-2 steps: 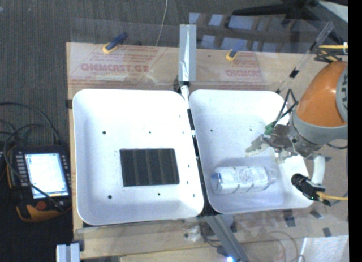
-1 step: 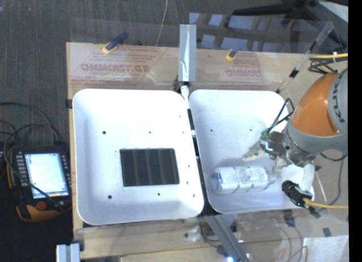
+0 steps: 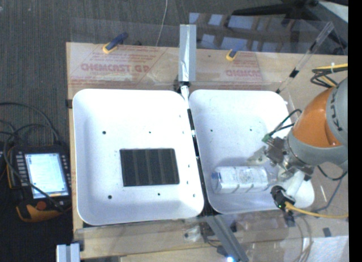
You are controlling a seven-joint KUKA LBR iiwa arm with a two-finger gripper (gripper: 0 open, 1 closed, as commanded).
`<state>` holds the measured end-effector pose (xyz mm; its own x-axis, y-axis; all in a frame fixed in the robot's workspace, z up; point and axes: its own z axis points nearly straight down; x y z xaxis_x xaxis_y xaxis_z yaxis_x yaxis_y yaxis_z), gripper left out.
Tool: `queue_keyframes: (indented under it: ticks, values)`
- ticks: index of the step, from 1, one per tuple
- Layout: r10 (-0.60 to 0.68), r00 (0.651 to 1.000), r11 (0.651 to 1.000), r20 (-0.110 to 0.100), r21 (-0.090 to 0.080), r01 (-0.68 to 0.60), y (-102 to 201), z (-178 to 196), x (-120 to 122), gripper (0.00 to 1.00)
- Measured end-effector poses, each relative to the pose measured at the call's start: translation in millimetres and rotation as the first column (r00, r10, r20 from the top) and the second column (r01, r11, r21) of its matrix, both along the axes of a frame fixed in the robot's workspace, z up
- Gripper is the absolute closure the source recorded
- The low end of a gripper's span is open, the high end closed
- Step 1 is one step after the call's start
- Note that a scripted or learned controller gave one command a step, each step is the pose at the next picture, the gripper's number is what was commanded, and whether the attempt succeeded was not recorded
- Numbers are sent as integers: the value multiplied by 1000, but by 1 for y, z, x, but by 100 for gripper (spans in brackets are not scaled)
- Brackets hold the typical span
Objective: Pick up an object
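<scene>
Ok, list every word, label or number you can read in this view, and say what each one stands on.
"CHEMCAST GP", seen mirrored in faded red, on the clear sheet behind the left bin.
A second faded red print on the same sheet behind the right bin: too blurred to read.
The lit screen of the handheld pendant on the floor: too small to read.
The lying bottle in the right bin: its label print is unreadable.

Mirrored "CHEMCAST GP" on clear sheet
</scene>
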<state>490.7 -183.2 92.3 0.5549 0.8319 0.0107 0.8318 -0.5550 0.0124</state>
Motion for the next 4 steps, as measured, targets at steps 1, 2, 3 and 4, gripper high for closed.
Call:
queue_keyframes:
  ticks: [1, 2, 3, 4]
  values:
    - [-124, 992, 992, -18, -5, 124, -26, 135, 22, 0]
    - [238, 971, 971, -5, -6, -238, -14, 0, -2, 0]
    - [285, 958, 958, -17, -3, -285, 41, 164, -6, 0]
    - [673, 739, 739, -17, -2, -673, 28, 162, -7, 0]
